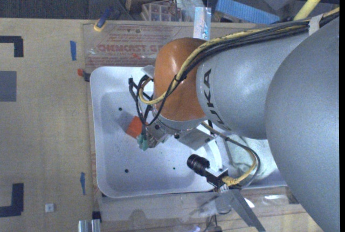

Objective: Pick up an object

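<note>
Low in the shallow white plastic bin (108, 171), the pincer (145, 140) is hanging beside a small orange block (134, 127), touching or just beside it. The block's long axis cannot be made out. The grey arm (253, 90) is showing the letters "UKA". Beyond the bin, a clear sheet on the wooden worktop (43, 134) is reading "CHEMCAST".

glossy white bin (108, 171), wooden bench (43, 134).
</note>
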You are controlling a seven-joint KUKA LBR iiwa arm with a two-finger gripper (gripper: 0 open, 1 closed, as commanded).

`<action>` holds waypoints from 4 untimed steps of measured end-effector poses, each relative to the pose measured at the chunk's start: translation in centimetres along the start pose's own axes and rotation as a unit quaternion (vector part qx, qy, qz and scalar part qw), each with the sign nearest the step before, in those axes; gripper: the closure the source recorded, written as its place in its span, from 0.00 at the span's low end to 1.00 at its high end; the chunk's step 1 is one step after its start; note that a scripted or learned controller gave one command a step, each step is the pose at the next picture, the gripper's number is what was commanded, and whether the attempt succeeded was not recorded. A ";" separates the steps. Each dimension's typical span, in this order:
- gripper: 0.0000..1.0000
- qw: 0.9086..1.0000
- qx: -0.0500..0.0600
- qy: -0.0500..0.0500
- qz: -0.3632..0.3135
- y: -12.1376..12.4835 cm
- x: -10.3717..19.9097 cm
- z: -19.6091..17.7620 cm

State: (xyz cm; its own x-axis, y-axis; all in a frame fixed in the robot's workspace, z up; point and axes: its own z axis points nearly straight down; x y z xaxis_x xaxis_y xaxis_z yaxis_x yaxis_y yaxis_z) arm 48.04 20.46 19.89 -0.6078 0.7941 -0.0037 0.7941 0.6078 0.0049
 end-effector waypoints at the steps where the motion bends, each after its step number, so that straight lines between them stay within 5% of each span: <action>1: 1.00 0.991 0.000 0.001 -0.135 0.6 0.9 -1.0; 4: 1.00 0.991 -0.005 -0.003 -0.136 1.0 0.8 -4.0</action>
State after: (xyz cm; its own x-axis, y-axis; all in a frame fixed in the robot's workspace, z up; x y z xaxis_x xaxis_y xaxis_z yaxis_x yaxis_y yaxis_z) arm 48.33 21.68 23.93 -0.7994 0.6006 -0.0125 0.6005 0.7995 0.0137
